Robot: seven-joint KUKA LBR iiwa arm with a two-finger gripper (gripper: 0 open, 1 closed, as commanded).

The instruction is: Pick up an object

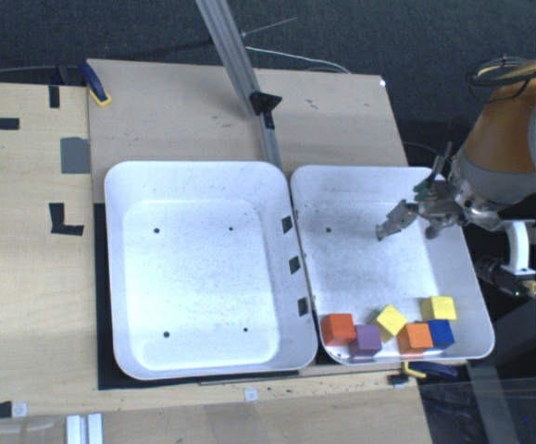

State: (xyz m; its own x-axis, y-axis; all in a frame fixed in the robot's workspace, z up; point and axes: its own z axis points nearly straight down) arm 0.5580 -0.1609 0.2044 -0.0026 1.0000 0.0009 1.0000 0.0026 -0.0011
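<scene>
Nearest the camera, six blocks are bunched along the front wall of the right bin (pixel 453 248): an orange block (pixel 338 326) at the left, a purple block (pixel 367 339) just beside it, a yellow block (pixel 391 319) tilted behind those, then a second orange block (pixel 415 338) touching a blue block (pixel 441 333), with another yellow block (pixel 439 307) just behind the blue one. All are seen resting on the bin floor. The left bin (pixel 119 248) is seen alongside, the two rims touching in the middle. Further back, the gripper (pixel 406 217) is held over the back half of the right bin, well apart from the blocks. Nothing is seen between its fingers; whether they are spread or closed cannot be told. The arm (pixel 501 146) is seen entering from the right.
</scene>
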